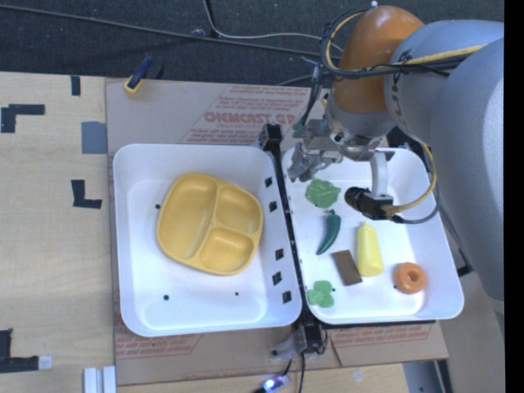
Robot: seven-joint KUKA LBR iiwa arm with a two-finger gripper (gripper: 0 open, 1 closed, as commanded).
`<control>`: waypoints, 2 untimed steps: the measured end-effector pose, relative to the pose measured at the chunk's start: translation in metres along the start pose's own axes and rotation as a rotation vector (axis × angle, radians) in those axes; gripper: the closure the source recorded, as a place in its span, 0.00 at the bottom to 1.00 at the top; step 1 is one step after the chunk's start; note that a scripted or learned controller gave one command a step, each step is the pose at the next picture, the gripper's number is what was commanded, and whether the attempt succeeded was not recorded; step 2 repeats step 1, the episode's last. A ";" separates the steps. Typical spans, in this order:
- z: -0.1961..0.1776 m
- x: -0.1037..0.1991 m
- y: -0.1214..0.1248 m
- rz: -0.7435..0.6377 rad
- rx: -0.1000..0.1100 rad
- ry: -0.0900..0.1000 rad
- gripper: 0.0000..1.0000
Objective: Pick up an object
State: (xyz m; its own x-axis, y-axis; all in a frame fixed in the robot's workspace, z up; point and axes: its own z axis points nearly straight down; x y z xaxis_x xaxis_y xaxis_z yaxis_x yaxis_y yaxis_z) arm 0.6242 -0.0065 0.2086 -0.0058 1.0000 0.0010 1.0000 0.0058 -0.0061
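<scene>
Approach step, I judge: the end effector (pixel 304 164) hangs at the right bin's (pixel 438 305) far left corner, just above the green lettuce piece (pixel 322 192); its spread I cannot tell. Next comes a straight descent and pinch

The right bin (pixel 442 301) holds six small objects. A crinkled green lettuce piece (pixel 322 192) lies toward ten o'clock of the bin floor. Just below it a dark green pepper (pixel 329 232) lies tilted, stem end up. At four o'clock from the pepper rests a brown block (pixel 346 267); just beside it stands a yellow corn-like piece (pixel 369 250), lengthwise. An orange ring (pixel 409 277) sits at four o'clock. A small green leafy piece (pixel 321 294) lies at seven o'clock.
</scene>
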 end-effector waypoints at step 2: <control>-0.006 0.058 0.008 -0.002 -0.002 0.000 1.00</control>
